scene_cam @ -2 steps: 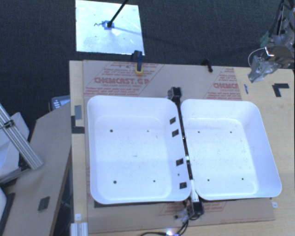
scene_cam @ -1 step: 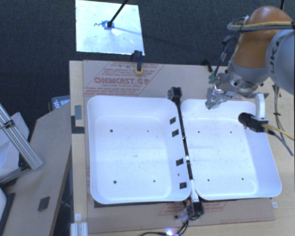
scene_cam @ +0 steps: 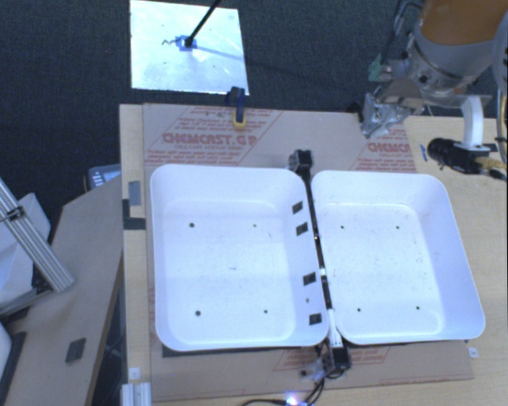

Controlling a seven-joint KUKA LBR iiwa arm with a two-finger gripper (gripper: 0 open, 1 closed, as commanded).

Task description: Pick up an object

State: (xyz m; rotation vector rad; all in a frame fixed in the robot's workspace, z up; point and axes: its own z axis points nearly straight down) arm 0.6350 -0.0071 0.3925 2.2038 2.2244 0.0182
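Beyond the far rim of the right bin [scene_cam: 389, 262], the gripper [scene_cam: 378, 122] hangs over the brown board [scene_cam: 206, 135], clear of the bin and touching nothing. Whether the gripper is spread or pressed together cannot be told at this size. Nothing can be seen in its grasp. The grey arm [scene_cam: 444, 59] carries it, rising past the right bin's far right corner, with the orange band [scene_cam: 460, 20] above the wrist.

Which object the task means, and where it lies, cannot be told from this view.

The right bin's floor bears a few small dark dots. Touching the right bin along its left rim is the left bin [scene_cam: 230, 262], with similar dots. A row of black clips [scene_cam: 302, 230] runs down the seam where the two rims meet, and a black fitting [scene_cam: 300, 160] sits at the seam's far end.

The brown board, printed in red, lies under the right bin and reaches out beyond its far rim. On it, well to the left of the right bin's far left corner, stands a small blue and yellow piece [scene_cam: 236, 107]. Farther off the same way lies a shiny metal sheet [scene_cam: 186, 47].
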